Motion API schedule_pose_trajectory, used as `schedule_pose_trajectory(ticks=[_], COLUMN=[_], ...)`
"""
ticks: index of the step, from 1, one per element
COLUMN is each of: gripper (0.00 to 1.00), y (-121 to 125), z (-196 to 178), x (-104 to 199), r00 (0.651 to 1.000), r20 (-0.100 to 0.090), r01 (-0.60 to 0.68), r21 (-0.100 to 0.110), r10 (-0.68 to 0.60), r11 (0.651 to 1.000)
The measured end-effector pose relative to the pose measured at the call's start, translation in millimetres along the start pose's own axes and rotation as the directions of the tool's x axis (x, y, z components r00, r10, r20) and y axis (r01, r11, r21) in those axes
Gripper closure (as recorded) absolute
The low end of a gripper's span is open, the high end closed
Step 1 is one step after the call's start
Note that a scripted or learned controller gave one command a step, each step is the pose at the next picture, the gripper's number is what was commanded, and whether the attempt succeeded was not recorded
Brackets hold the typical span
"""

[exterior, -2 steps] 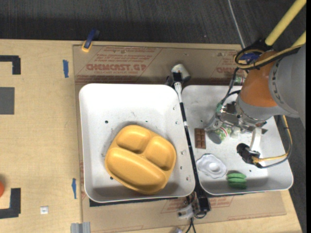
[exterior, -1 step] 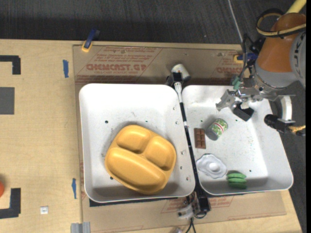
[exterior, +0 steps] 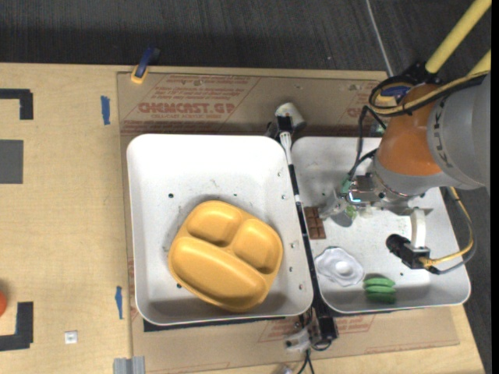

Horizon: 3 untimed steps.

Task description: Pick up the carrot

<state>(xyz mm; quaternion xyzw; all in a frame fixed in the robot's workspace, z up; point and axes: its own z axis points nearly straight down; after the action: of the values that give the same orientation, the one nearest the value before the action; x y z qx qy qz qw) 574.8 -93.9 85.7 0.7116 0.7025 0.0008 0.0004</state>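
The gripper (exterior: 347, 205) is low in the right bin (exterior: 460, 293), near that bin's left wall and about midway along it. The wrist hardware and cables crowd it from above, so I cannot tell whether it is open or closed, and nothing can be seen held in it. It points down at the bin floor, which looks like the pose for a top-down grasp.

Just nearer the camera lie a white piece (exterior: 337, 266) and, beside it, a green piece (exterior: 380, 287), both apart from the gripper and flat on the floor. Neither reads as a carrot. I cannot say where the carrot lies. If it is in this bin, the likeliest spot is under the arm (exterior: 437, 142), which covers much of the bin's far half.

The left bin (exterior: 148, 209) holds a big yellow loaf (exterior: 226, 254), well apart from the arm. At the far left edge of the tabletop (exterior: 62, 209) is a small red-orange patch (exterior: 1, 304), too cut off to name.

As I judge it, the pick is not yet shown done.
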Motion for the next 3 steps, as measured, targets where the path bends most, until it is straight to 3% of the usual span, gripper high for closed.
schedule_pose_trajectory(ticks=[1, 2, 3], gripper=[0.0, 0.0, 1.0], y=[-95, -22, -22], z=[0, -55, -65], x=[-29, -82, -81], r00=[0.993, 0.985, 0.985], r20=[0.0, 0.002, 0.003], r01=[0.117, 0.173, 0.173], r21=[0.002, 0.0, -0.003], r10=[-0.117, -0.173, -0.173], r11=[0.993, 0.985, 0.985])
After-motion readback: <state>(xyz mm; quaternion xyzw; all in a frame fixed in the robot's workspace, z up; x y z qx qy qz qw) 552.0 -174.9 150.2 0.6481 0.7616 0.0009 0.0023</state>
